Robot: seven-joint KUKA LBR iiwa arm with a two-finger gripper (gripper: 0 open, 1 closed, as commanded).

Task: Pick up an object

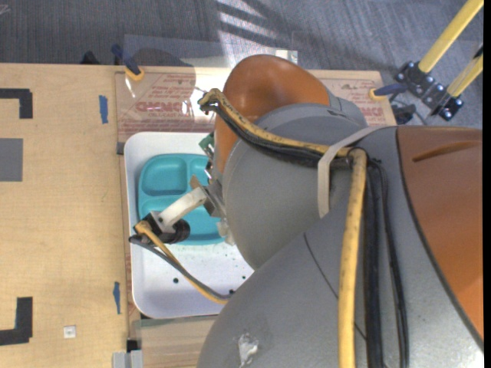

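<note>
Where the arm (307,205) leans over the white bin (153,286), one teal divided tray (163,176) lies by the bin's upper-left corner. Its end effector (207,192): low at the tray's right edge, open or closed cannot be told. Risk: the broad, shallow tray may slip from an edge pinch.

The bin (153,297) is white, flecked with dark specks (230,261). The tray (165,179) is teal. The arm (291,205) is grey with an orange band (268,83). The worktop (61,205) is pale tan, with black marks (25,106) and blue tape (103,110). The floor (77,14) is grey.
</note>
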